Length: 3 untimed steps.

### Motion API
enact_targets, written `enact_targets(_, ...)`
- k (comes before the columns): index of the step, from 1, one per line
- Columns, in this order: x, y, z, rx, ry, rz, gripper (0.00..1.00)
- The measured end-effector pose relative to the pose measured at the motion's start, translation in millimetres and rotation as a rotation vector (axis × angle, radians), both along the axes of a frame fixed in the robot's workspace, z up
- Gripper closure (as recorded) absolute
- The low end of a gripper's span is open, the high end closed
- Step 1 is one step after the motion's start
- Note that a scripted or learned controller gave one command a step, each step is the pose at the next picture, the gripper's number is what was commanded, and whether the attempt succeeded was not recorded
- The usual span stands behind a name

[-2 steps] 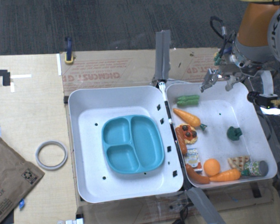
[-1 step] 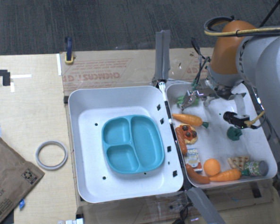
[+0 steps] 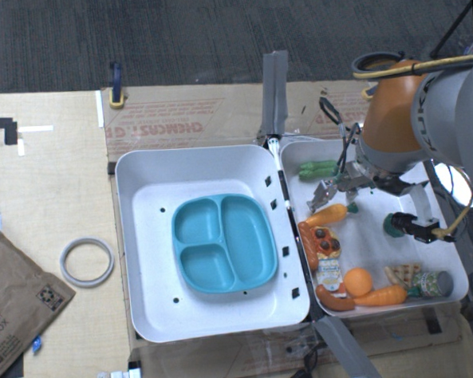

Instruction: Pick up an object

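Note:
The right bin point(image 3: 448, 247) holds several toy foods. My gripper point(image 3: 334, 204) hangs over the bin's upper left part, fingers spread open. Just below the fingertips lies a small orange carrot point(image 3: 328, 215); I cannot tell whether they touch it. A green pod point(image 3: 318, 169) lies just behind the gripper. Toward the bin's front are a bacon strip point(image 3: 308, 242), a small bottle point(image 3: 329, 271), an orange ball point(image 3: 357, 281), a second carrot point(image 3: 380, 297) and a sausage point(image 3: 335, 301). The grey arm with its orange band point(image 3: 392, 119) covers the bin's back right.
The left bin point(image 3: 144, 254) carries a teal divided plate point(image 3: 224, 242). A dark green piece point(image 3: 395, 225), a cracker point(image 3: 401, 274) and a jar point(image 3: 434, 284) lie at the right bin's right side. A tape ring point(image 3: 87, 260) and a cardboard box point(image 3: 15, 293) rest on the bench at left.

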State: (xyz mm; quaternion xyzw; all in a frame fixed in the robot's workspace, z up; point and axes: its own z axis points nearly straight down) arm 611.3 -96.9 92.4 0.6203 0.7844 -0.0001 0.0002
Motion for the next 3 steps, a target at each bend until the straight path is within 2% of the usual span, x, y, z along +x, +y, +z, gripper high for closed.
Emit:
enact_targets(1,-53,-12,-1,0.0,0.001,0.014,0.0)
enact_targets(2,-39,-47,19,0.0,-0.001,-0.066,0.0)
enact_targets(3,-51,-90,-1,0.0,0.001,-0.082,0.0)
